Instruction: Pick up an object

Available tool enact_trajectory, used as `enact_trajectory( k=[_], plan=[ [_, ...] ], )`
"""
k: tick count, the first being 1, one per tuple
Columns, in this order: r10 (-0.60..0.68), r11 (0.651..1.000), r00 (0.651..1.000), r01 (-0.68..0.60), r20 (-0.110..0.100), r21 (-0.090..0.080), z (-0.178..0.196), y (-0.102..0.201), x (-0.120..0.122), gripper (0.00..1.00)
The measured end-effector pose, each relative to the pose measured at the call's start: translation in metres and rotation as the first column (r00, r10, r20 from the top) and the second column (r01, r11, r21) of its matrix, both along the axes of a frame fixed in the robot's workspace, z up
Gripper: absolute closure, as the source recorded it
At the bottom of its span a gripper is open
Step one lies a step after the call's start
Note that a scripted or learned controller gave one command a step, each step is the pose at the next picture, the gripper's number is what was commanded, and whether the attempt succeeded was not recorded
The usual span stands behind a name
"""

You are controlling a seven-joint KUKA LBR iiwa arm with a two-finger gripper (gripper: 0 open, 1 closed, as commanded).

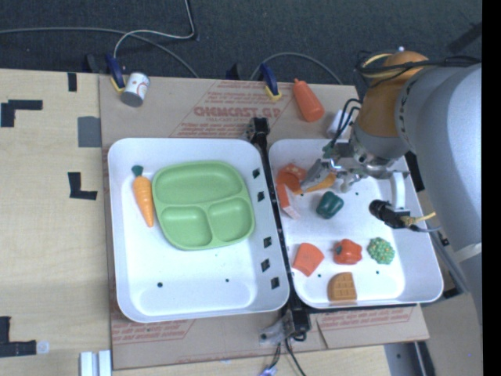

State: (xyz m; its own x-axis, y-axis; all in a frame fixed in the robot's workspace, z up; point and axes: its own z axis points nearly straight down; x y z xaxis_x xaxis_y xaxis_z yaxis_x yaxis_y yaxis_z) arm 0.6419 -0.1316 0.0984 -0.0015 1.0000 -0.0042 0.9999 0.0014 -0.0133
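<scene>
Hand low over the right bin's upper half

Printing in red runs across the brown cardboard (219, 116) under the bins; the largest word looks like "CHEMCAST", though the letters are blurred, and the smaller lines beneath cannot be read.

The hand (335, 172) sits at about 11 o'clock in the right bin (415, 280). A thin orange piece (319, 184) lies at its tips, but whether the piece is pinched cannot be told from this slant, nor whether the tips are spread or pressed together. Just beside it, at 9 o'clock, rests an orange-red lump (288, 178) against the bin's left wall. A dark green pepper (329, 204) lies just below the hand.

Along the bin's 6 o'clock side sit an orange wedge (307, 258), a red tomato-like toy (347, 251), a green broccoli (381, 250) and a tan waffle-like piece (342, 287) close to the rim. Bare white floor lies between pepper and broccoli.

The left bin (196, 296) holds a green divided plate (205, 204) and a toy carrot (143, 197) at 9 o'clock, near the wall. An orange toy (308, 101) lies outside on the cardboard at 12 o'clock.
</scene>
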Motion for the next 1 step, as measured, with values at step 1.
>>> enact_trajectory(
  k=[1],
  plan=[
    [-0.001, 1.000, 1.000, 0.001, -0.029, -0.009, -0.0033, 0.0034, 0.0070, 0.00]
  ],
)
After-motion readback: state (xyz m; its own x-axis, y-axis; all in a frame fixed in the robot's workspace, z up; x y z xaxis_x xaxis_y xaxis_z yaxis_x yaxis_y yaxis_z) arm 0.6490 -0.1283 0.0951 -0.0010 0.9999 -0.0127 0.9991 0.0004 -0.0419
